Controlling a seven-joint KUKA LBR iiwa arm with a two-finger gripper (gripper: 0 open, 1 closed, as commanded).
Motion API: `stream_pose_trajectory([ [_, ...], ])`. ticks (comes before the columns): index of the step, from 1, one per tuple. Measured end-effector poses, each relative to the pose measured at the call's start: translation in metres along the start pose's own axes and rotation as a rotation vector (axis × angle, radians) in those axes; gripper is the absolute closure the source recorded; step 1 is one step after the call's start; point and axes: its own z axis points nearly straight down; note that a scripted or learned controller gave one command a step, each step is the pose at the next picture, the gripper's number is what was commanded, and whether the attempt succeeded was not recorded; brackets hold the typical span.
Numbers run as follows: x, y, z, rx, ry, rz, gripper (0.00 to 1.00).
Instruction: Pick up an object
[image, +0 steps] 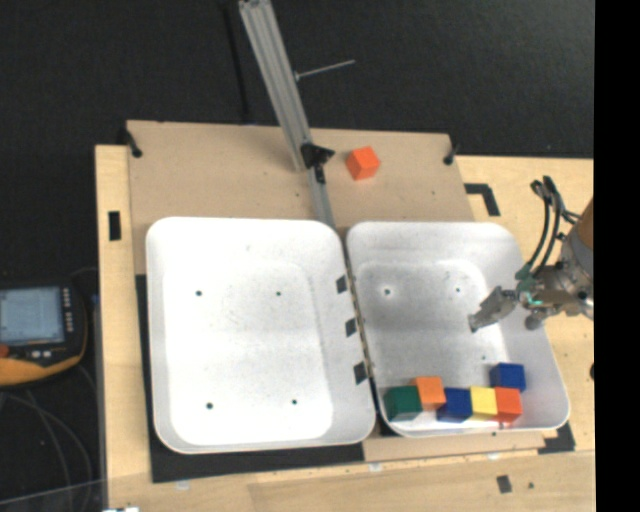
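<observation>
Several coloured blocks lie in a row along the front wall of the right bin (430, 250): a green one (403, 402), an orange one (430, 390), a blue one (455, 403), a yellow one (483, 401) and a red-orange one (508, 404). Another blue block (509, 376) sits just behind that last one. My gripper (511, 312) hangs over the bin's right side, behind the blocks and apart from them. It is open, with nothing between its fingers.
An orange cube (362, 163) rests on the brown board behind the bins. A slanted metal pole (283, 95) stands at the back centre. The left bin (165, 330) lies beside the right one. A handheld display (35, 320) sits off the bench's left edge.
</observation>
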Motion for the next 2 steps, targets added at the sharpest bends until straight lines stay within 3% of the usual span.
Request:
stream_pose_trajectory([
  [1, -0.016, 0.042, 0.093, 0.006, 0.000, 0.004, 0.00],
  [2, -0.024, 0.085, 0.113, -0.001, -0.001, -0.001, 0.00],
])
